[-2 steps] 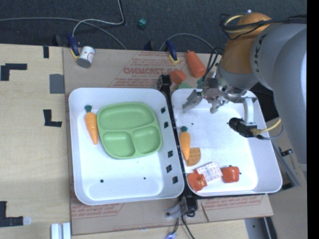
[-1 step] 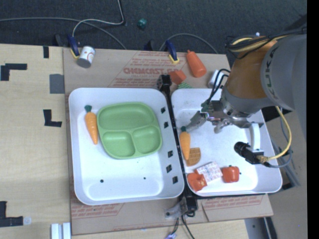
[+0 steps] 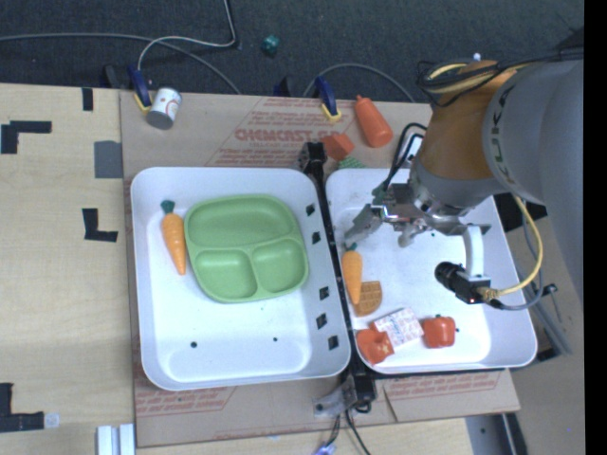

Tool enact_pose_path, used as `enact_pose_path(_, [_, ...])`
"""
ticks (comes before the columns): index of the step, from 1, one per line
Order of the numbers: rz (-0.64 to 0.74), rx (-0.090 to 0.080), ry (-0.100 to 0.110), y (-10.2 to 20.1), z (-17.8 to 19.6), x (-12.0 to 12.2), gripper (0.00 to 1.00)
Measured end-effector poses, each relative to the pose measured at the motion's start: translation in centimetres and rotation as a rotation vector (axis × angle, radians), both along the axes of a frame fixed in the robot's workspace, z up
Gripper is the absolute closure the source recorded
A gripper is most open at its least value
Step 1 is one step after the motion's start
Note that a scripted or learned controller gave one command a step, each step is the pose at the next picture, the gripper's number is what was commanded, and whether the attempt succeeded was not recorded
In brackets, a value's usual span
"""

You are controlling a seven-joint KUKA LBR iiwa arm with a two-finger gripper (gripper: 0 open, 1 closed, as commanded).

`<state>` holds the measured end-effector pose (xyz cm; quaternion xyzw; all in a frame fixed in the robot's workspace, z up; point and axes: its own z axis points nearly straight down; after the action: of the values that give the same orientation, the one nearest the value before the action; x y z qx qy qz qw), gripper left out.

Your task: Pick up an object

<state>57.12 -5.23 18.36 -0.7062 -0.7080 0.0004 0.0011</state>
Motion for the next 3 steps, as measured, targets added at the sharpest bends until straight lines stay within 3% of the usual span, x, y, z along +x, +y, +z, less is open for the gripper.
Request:
enact_pose_path(1, [-0.001,-0.001,0.0,-2.2,0.0,3.0,0.0])
enact_pose_path(2, [-0.002,-0.001,0.0,-4.1,-9.4,0.8,0.0])
enact_pose_path(3, [-0.001,-0.004,-0.007,-8.3,-9.7,9.1,0.0])
